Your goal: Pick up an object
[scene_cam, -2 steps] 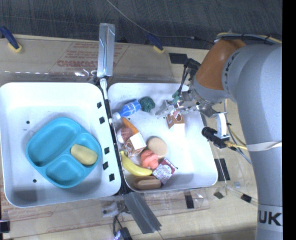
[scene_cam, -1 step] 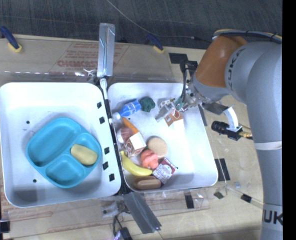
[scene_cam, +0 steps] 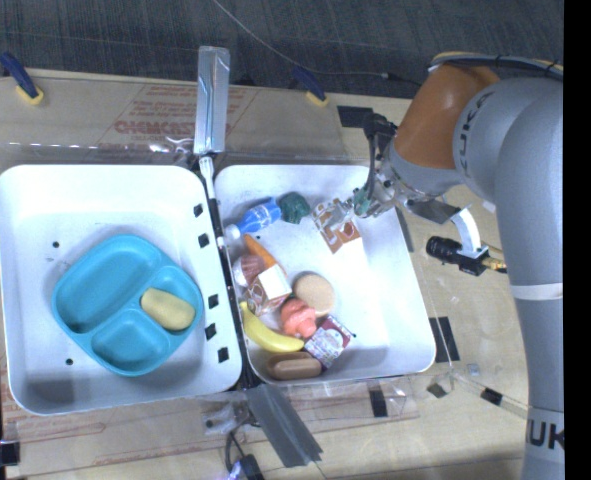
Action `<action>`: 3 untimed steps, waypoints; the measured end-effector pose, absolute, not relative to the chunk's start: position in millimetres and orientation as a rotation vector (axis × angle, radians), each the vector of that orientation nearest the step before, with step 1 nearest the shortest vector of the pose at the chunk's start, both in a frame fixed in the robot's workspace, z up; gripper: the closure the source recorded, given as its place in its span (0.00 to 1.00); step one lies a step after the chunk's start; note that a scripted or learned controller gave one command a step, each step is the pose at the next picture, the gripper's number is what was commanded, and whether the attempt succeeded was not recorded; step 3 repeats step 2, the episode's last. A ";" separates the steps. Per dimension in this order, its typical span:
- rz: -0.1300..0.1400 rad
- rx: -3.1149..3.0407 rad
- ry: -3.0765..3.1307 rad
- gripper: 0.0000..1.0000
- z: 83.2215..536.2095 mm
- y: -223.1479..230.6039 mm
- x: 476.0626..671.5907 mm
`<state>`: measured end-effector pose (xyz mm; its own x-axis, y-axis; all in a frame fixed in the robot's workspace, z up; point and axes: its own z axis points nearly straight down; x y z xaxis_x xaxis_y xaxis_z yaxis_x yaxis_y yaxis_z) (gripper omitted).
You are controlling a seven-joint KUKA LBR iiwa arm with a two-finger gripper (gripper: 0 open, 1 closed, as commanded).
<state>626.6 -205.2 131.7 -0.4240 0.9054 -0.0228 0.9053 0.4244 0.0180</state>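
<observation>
A: Object candidates are piled in the right bin (scene_cam: 400, 298), mostly against its left wall: blue bottle (scene_cam: 259, 215), dark green lump (scene_cam: 294, 206), orange carrot-like piece (scene_cam: 260, 251), round tan bun (scene_cam: 314, 291), pink item (scene_cam: 297, 317), banana (scene_cam: 269, 335), brown sausage (scene_cam: 294, 368), red-and-white packet (scene_cam: 327, 341).

B: Left bin (scene_cam: 25, 218)?

A: A blue divided plate (scene_cam: 110, 293) is held there, with a yellow potato-like item (scene_cam: 168, 308) in its right compartment.

B: Gripper (scene_cam: 363, 204)?

A: It is seen at the right bin's upper right. A small brown-and-white packet (scene_cam: 337, 223) is touching its tip. Finger opening cannot be told; grasp not confirmed.

B: Obstructions?

A: The pile is packed tightly, items touching.
</observation>
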 end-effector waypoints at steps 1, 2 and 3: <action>0.003 1.672 2.629 0.00 130.1 -205.1 625.7; 0.002 1.851 2.531 0.00 223.8 -194.9 652.3; 0.002 1.851 2.531 0.00 223.8 -194.9 652.3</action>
